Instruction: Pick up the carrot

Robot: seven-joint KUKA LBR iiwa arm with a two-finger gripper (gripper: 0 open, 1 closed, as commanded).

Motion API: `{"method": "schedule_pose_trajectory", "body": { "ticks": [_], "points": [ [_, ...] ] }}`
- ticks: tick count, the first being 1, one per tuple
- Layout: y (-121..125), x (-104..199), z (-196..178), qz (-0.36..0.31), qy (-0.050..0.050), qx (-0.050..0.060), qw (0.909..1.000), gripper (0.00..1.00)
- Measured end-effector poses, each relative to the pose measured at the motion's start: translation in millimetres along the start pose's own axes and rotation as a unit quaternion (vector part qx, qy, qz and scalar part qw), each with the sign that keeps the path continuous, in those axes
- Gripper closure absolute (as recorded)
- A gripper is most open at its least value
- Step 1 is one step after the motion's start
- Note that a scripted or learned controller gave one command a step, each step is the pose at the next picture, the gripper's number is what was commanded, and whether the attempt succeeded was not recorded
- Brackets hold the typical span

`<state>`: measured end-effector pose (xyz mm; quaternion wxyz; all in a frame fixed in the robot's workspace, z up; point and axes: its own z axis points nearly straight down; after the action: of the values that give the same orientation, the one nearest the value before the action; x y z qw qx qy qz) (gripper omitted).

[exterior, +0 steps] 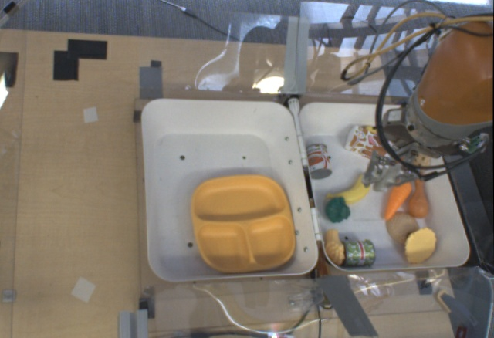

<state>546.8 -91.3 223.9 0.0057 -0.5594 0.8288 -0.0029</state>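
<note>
The two bins (162,197) are showing smooth white plastic with a faint sheen. The divided tray (242,222) is looking like matt yellow plastic. The carrot (397,200) is appearing as smooth orange plastic. Both small cans, the far one (318,160) and the near one (359,252), are glinting like metal. The bench (69,197) is reading as pale, matt wood.

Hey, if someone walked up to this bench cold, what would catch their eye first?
Probably the yellow divided tray, lying alone in the left bin. Next, the arm's big orange band at the right, over the right bin, where small food toys crowd together. Among them the carrot lies just below the hand, with a banana and a green broccoli piece to its left.
</note>
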Motion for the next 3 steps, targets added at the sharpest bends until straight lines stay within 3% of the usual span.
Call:
{"method": "schedule_pose_trajectory", "body": {
  "ticks": [1,2,3],
  "points": [
    [50,1,39,-0.222,0.0,-0.004,0.9751,1.0],
    [21,64,47,-0.342,0.0,-0.003,0.9397,1.0],
    [6,-10,-2,-0.513,-0.002,-0.002,0.8583,1.0]
  ]
}}
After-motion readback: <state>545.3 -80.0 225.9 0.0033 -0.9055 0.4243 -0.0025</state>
